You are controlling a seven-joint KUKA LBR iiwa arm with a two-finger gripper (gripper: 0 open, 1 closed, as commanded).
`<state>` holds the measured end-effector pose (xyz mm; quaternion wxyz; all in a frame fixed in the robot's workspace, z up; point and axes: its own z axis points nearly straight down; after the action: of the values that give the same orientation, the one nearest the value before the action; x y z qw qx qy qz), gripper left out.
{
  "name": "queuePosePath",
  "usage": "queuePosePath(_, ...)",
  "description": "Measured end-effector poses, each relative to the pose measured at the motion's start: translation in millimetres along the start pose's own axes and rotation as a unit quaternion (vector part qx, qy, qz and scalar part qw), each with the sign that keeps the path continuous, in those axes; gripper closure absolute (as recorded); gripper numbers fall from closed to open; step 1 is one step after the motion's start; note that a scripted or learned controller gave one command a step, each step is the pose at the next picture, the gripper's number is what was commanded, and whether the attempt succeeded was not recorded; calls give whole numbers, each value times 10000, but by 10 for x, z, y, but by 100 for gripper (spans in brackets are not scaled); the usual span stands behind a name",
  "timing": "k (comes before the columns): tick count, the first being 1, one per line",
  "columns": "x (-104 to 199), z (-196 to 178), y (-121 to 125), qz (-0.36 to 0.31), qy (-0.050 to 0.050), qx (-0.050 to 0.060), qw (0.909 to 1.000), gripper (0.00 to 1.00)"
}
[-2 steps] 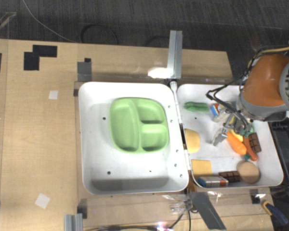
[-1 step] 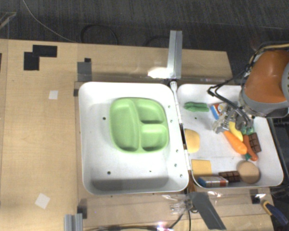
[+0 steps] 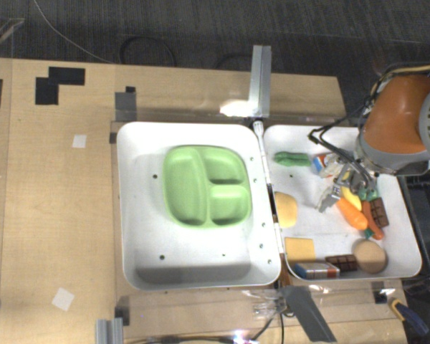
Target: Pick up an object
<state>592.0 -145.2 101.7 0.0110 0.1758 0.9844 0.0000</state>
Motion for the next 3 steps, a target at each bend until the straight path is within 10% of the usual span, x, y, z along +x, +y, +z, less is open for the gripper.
queuePosePath(1, 325, 113, -248, 905, 19, -7, 9959, 0)
queuePosePath(2, 285, -6, -232, 875, -37, -14, 9962, 100)
queuePosePath(3, 380, -1006, -149, 997, 42, 12, 9950, 100)
